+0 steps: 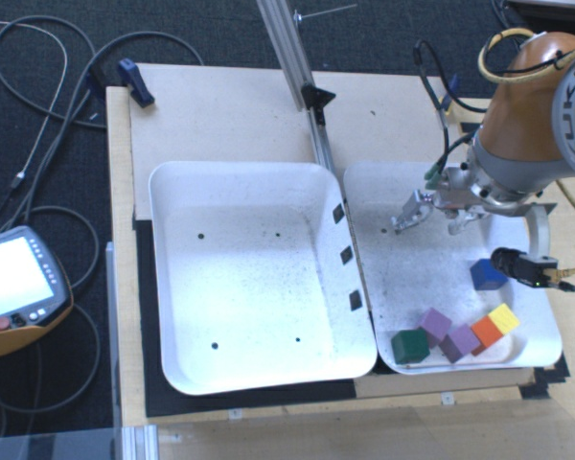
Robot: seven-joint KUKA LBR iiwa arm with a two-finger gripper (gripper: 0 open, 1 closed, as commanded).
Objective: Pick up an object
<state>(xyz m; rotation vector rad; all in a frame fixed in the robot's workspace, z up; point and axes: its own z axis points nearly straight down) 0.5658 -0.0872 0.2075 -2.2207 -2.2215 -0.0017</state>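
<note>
The arm (532,103) comes in from 3 o'clock and its pincer (407,218) hangs over the upper part of the right bin (383,276), pointing toward 9 o'clock with its tip slanted a little down. Whether its fingers are apart or together cannot be told from here; nothing shows between them.

The blocks sit in the right bin's 5 o'clock corner, well apart from the pincer. A green block (410,345) lies nearest the front rim at 6 o'clock. Just beside it toward 3 o'clock are two purple blocks (444,332), touching one another, then an orange block (486,334) and a yellow block (503,317). Together these form a row whose long axis runs from 8 o'clock up toward 2 o'clock along the front rim. A blue block (487,274) sits apart from the row at its 12 o'clock, near the bin's right wall and just beside a black fitting (519,264) on the arm.

The middle and left of the right bin's floor are bare, giving open room between pincer and blocks. The left bin (187,185) lies at 9 o'clock, its rim touching the right bin's rim. Both rest on the tabletop (220,113), with a metal post (283,36) rising at 12 o'clock.
</note>
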